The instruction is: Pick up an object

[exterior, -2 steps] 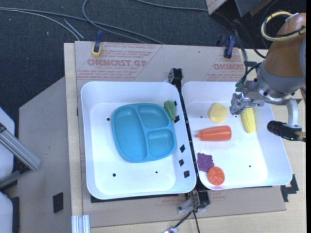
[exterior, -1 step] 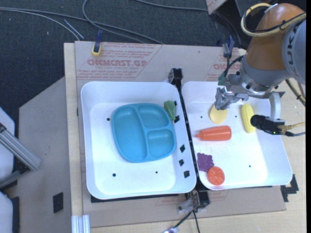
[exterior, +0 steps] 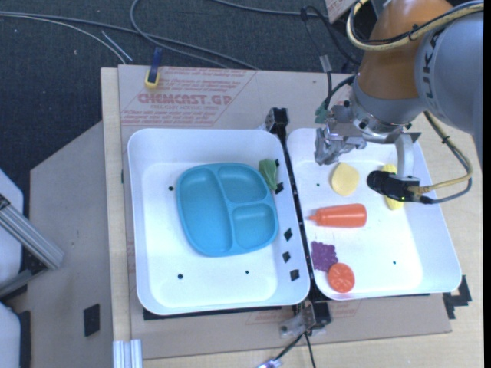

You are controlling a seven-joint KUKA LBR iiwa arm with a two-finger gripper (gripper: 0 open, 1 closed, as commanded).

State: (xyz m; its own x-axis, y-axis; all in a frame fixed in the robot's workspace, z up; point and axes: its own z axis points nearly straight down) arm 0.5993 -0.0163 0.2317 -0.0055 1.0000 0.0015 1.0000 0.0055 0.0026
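Carrot [exterior: 339, 216] lies orange and tapered, beside pale yellow lemon [exterior: 344, 179].

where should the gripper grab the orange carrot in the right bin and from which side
Grip the carrot across its thick middle, coming straight down from above. It lies flat and lengthwise left to right, tip pointing at the divider, so fingers closing front to back span its narrow width. The floor of the right bin on both sides looks free; the purple grapes sit a little nearer the camera.
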